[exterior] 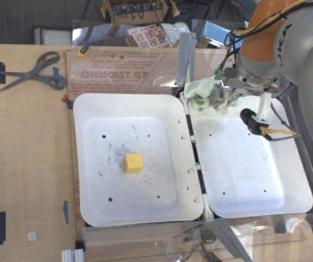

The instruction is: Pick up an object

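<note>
here the gripper [220, 95] clamps a soft, crumpled pale green cloth [203, 94]; a small yellow cube [134, 163] lies in the left bin [91, 113].

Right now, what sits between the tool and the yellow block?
In the camera view, the tool hovers over the right bin's far-left corner; the divider between bins and bare left-bin floor separate it from the yellow block.

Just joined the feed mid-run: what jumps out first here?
The yellow block sits alone near the middle of the left bin. The arm comes in from the right, its gripper at the right bin's far-left corner beside a pale green cloth. Scissors lie on the bench, far left.
</note>
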Controlling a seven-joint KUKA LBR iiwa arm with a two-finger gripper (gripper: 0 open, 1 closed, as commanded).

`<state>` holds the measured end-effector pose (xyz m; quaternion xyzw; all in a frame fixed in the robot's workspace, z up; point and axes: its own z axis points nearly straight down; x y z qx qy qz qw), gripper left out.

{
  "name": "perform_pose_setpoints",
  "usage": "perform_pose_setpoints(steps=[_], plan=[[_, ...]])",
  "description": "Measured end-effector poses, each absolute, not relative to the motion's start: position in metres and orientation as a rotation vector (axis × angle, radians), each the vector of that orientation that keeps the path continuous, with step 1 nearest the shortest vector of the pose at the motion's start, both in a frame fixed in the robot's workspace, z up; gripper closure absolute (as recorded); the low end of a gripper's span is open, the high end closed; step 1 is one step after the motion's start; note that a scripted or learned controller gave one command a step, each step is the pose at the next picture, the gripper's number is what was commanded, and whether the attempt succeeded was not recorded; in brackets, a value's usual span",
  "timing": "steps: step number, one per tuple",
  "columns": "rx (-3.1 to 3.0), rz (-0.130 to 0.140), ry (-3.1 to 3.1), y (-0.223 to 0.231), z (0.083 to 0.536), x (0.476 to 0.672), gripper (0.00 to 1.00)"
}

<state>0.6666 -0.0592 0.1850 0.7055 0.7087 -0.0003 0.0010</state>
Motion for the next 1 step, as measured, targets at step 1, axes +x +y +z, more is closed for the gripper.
perform_pose_setpoints(steps=[1], plan=[[2.057,0.001,2.369,-0.087,0.2306,0.6669,1.0]])
